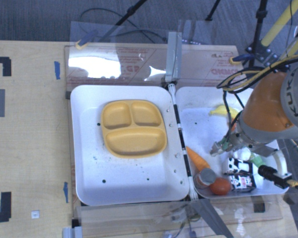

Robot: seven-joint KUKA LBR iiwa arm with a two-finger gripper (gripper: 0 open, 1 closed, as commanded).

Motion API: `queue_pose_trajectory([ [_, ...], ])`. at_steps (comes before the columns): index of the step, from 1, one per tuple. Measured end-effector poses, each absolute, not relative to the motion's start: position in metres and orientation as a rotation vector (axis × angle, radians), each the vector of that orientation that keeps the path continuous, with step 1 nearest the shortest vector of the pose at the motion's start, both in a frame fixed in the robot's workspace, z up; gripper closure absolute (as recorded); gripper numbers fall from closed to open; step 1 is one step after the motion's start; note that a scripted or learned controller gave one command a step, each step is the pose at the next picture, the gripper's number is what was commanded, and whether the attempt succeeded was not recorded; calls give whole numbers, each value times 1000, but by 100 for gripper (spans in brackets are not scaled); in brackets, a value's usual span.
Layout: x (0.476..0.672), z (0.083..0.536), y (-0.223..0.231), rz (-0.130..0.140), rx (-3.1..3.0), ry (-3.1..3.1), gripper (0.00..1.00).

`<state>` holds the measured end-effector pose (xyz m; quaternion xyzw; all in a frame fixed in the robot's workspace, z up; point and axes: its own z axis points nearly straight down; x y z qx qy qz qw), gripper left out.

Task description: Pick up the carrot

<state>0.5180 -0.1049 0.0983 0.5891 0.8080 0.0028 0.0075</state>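
Pale wooden bench with black corner marks and blue tape tabs at the frame's left; grey carpet floor across the top, crossed by black stand legs and cables. A clear plastic panel stands behind the bins. Left bin, centre of frame: holds one yellow three-compartment plate. Right bin, right of centre: holds the carrot, lying at a slant by the bin's left wall, lower part of the frame; a grey-lidded round object just beside its lower end; a red tomato-like ball touching that; a black-and-white carton; a green item; a yellow banana-like piece at the upper part. Gripper hangs over the right bin, right of the carrot and apart from it; whether its fingers are spread or closed cannot be told.
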Motion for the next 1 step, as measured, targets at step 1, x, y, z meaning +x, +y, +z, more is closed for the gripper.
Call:
queue_pose_trajectory([
  [1, 551, 184, -60, 1, 2167, 2271, 100],
])
